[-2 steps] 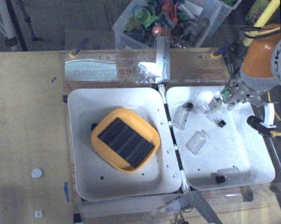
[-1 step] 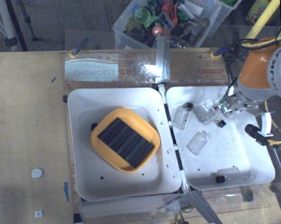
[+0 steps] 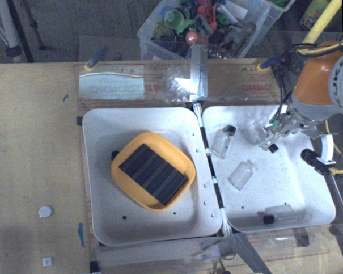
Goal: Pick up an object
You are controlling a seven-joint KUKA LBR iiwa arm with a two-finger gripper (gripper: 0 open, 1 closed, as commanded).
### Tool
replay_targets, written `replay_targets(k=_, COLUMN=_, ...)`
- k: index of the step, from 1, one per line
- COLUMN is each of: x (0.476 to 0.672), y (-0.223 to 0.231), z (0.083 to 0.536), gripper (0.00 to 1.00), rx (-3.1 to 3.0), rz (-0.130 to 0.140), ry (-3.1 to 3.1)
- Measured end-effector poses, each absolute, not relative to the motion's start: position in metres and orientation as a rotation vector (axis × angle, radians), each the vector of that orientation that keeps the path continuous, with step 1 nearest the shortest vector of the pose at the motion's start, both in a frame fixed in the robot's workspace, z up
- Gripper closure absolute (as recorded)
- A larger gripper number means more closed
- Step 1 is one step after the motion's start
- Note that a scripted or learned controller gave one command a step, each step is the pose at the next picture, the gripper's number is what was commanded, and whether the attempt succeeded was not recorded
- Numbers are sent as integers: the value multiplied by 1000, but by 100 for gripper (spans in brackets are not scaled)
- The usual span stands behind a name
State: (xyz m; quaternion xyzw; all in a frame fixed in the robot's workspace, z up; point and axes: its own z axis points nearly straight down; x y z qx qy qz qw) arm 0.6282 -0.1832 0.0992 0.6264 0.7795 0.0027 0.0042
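My gripper hangs low over the upper right part of the right bin, under the orange-banded wrist. A clear, glassy thing lies just left of it; whether they touch is unclear. A clear vial with a black cap lies near the bin's left wall. Another clear vial rests near the middle. A third clear piece with a black end lies along the front wall. In the left bin sits a yellow, rounded block with a dark ridged panel.
A black knob on a yellow-tagged cable sticks over the right bin's right side. A metal divider and a clear tote of toys stand behind the bins. The tan bench stretches to the left.
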Motion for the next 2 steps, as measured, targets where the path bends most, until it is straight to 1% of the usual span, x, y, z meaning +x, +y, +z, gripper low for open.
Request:
replay_targets(k=1, x=659, y=-169, z=217, gripper=100, rx=2108, rz=1, ry=2323)
replay_targets(k=2, x=659, y=-169, z=216, gripper=0, rx=2109, rz=0, ry=2324)
